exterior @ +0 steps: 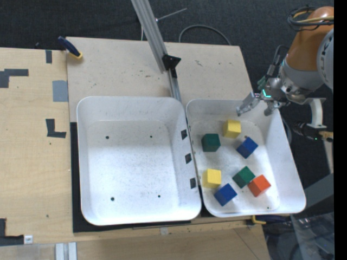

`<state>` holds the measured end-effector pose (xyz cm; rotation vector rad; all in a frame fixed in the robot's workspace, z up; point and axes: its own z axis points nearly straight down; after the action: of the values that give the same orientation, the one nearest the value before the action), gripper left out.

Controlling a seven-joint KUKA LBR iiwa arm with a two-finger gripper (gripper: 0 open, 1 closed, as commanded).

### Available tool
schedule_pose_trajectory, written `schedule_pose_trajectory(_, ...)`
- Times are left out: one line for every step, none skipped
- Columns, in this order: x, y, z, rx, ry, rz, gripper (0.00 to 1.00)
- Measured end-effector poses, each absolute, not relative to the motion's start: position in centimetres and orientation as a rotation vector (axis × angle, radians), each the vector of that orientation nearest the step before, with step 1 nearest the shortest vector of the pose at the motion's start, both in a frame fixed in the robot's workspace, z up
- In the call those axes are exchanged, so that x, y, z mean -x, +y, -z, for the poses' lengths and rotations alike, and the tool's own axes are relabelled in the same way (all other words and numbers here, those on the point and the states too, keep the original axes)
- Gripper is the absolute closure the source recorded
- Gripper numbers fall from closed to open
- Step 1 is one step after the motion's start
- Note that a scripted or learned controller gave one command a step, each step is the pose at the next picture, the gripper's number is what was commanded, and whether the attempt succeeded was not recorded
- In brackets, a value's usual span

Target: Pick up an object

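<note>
Arm (306, 53) reaching from right, gripper (255, 107) spread open, holding nothing, above right bin (290, 172)

Bins (130, 104): white, left one speckled with dark flecks
Cubes: two yellow (233, 128) (212, 177), two dark green (211, 142) (244, 176), two blue (247, 147) (225, 194), one orange-red (259, 184)
Arm (309, 47): grey, orange band
Bench (32, 145): pale wood, grey tape patches

Even, diffuse overhead light, moderately bright. Left bin (130, 161) white, near washed out, no hard glare. Soft short shadows beside cubes in right bin (282, 145). Focus slightly soft overall; dark surround underexposed.
</note>
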<state>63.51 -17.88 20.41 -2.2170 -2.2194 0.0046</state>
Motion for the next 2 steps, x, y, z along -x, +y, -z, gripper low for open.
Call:
schedule_pose_trajectory(-63.6,-17.9,-20.7,2.219,-2.223,-0.003,0.00)
schedule_pose_trajectory(-62.9,-17.6,-14.4,2.216,-2.219,-0.009,0.00)
